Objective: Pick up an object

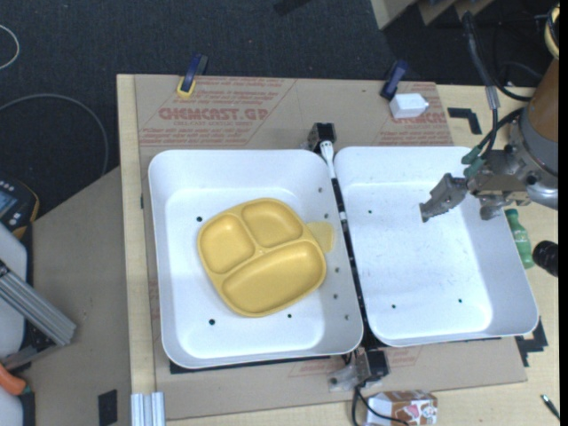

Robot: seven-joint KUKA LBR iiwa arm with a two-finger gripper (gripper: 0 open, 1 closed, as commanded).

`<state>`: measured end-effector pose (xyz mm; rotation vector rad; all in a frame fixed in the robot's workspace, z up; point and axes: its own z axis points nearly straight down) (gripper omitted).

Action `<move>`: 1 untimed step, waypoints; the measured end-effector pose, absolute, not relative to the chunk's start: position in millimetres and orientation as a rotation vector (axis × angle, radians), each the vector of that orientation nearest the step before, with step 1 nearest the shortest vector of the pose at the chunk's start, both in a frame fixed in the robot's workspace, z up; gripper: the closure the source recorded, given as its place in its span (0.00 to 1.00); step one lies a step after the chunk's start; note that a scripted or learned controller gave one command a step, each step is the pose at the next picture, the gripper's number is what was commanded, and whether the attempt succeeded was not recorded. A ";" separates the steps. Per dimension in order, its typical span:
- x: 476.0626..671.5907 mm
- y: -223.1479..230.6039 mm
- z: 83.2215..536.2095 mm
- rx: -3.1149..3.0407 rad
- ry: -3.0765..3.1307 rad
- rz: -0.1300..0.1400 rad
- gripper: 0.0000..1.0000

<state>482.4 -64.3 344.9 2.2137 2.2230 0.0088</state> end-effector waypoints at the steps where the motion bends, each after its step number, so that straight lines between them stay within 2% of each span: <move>1: 485.1 -65.9 350.6 2.218 2.220 0.004 1.00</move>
